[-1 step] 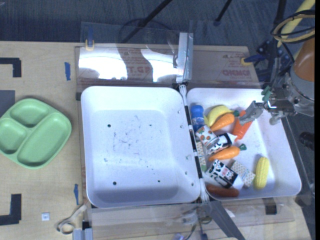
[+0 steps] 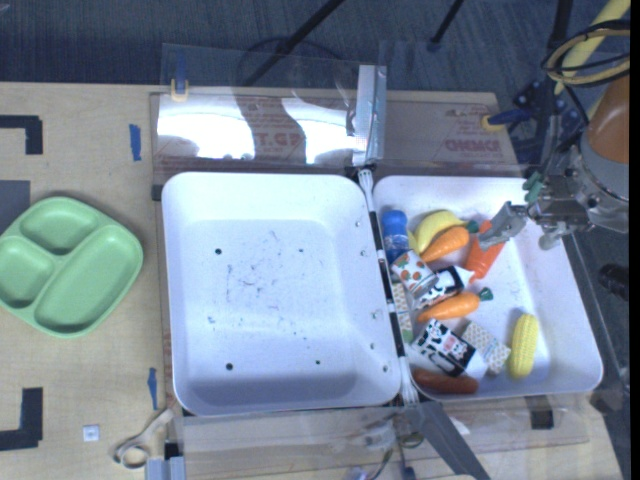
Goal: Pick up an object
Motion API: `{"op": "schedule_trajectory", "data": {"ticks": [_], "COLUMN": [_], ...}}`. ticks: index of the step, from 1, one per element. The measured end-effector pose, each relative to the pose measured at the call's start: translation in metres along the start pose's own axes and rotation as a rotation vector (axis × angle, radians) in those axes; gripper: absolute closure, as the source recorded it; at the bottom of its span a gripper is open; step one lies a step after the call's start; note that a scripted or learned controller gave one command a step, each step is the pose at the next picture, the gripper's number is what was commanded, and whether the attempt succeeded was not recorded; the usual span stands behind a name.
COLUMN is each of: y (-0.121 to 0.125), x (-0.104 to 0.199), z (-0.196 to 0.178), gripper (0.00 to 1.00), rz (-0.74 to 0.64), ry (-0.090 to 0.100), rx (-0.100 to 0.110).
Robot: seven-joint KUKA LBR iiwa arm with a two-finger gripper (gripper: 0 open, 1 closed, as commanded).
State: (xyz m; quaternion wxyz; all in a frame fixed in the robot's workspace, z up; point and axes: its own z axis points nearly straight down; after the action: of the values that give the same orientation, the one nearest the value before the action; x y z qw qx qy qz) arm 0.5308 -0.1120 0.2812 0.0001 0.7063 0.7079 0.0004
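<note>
Gripper [image 2: 503,221], finger state indiscernible, hovers above the crowded right bin [image 2: 580,318]; tightly packed carrots [image 2: 447,245] risk a deflected, failed grasp.

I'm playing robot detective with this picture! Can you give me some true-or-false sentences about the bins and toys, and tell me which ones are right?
1. All the toys lie in the right bin. True.
2. The corn cob lies near the right bin's right side. True.
3. The green plate sits inside the left bin. False: it lies on the bench, left of both bins.
4. The end effector hovers over the left bin. False: it is over the right bin's far part, near the carrots.
5. The banana lies beside a carrot. True.
</note>
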Motion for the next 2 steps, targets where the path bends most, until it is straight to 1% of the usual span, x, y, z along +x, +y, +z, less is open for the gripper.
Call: {"op": "schedule_trajectory", "data": {"ticks": [1, 2], "y": [-0.004, -0.003], "x": [-0.010, -0.008], "z": [0.139, 0.194], "gripper": [0.00, 0.00], "rz": [-0.061, -0.135], "ry": [0.001, 0.000], "rx": [0.001, -0.009]}}
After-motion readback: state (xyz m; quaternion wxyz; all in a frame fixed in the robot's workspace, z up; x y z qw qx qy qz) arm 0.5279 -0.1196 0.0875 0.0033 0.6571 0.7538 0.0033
